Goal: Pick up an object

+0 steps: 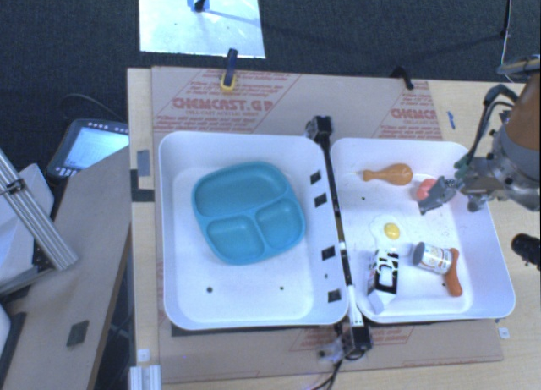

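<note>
Scene: two white bins sit side by side on a tabletop; the left bin holds a blue divided plate, the right bin holds small toy foods.
Arm: it reaches in from the right over the far right part of the right bin.
Pincer: the pincer hangs low beside a small red piece; whether it is released or clenched cannot be told, and nothing is seen held.
Nearest thing: the red piece lies in the far half of the right bin, just left of the pincer, partly hidden; likely light, small and apt to skid on smooth plastic.
Other picks: a drumstick lies farther left, a fried egg mid-bin, a can and a sausage near right, a black-and-white carton near left.
Handling: all look like light, stiff plastic; the egg is too flat to pinch.
Hold: the drumstick's narrow shaft or the can's round sides probably offer the surest grip.
</note>
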Controlling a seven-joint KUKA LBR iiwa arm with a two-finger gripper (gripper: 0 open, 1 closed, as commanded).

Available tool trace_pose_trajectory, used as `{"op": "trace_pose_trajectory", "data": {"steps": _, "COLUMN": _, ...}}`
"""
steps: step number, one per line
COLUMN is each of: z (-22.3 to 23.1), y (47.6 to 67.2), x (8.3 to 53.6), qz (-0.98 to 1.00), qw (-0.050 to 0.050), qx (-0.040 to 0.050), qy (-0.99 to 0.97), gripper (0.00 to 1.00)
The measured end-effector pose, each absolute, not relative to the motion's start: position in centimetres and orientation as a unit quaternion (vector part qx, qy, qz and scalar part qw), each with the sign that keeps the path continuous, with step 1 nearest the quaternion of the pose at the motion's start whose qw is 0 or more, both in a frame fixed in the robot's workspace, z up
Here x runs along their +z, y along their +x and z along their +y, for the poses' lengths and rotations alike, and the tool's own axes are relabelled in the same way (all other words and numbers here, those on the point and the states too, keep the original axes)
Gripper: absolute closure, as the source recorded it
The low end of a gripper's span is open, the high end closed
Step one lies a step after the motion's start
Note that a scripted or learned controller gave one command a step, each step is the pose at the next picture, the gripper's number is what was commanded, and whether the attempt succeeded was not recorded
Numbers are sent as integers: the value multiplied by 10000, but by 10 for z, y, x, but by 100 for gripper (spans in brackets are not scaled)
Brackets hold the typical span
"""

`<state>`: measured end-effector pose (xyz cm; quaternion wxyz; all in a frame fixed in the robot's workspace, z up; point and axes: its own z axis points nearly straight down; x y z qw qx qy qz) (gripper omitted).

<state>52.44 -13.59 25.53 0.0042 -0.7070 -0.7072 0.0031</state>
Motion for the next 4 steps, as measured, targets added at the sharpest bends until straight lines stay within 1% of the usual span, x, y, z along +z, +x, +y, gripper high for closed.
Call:
{"op": "trace_pose_trajectory", "data": {"steps": 1, "z": -136, "y": 527, "x": 261, "qz": -7082, "qw": -7, "qx": -4, "qy": -7060, "gripper": 0}}
{"op": "trace_pose_trajectory", "data": {"steps": 2, "z": -134, "y": 527, "x": 198, "qz": -7076, "qw": 14, "qx": 8, "qy": -7066, "gripper": 0}}
{"op": "trace_pose_trajectory", "data": {"steps": 3, "z": -133, "y": 521, "x": 138, "qz": -7074, "qw": 12, "qx": 5, "qy": -7068, "gripper": 0}}
{"op": "trace_pose_trajectory", "data": {"steps": 4, "z": -133, "y": 521, "x": 86, "qz": -7075, "qw": 8, "qx": 2, "qy": -7067, "gripper": 0}}
